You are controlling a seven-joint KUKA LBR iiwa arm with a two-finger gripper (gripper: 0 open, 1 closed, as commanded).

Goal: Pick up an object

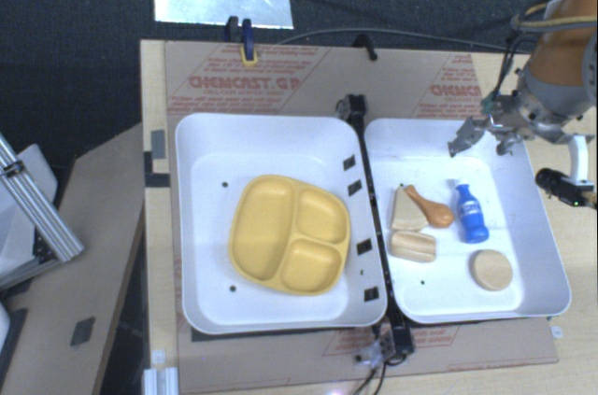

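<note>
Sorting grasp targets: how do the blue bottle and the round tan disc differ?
The bottle is blue with a white cap; the disc is plain tan. The bottle is long and lies on its side; the disc is round and lies flat. Both are in the right bin, apart.
</note>
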